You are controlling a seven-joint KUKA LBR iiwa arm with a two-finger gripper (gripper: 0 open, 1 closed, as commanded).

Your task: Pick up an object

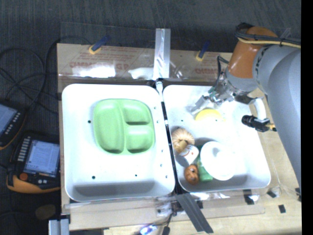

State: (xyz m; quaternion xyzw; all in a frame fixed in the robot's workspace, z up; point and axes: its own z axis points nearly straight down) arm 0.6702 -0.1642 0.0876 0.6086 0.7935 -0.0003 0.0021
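Observation:
My gripper (205,103) hangs low over the back of the right bin (254,146), open, with nothing between its fingers. Just in front of it a yellow, lemon-like object (209,115) lies on the bin floor, close to the fingertips but apart from them. Nearer the front lie a brown, onion-like object (181,138), a small white and red item (191,154), a white bowl (218,160), a red-brown fruit (191,173) and a green piece (205,175) partly hidden under the bowl.
The left bin (78,175) holds a green divided plate (124,125). A raised divider (165,131) separates the two bins. The grey arm with its orange band (244,58) comes in from the right over the right bin's back corner.

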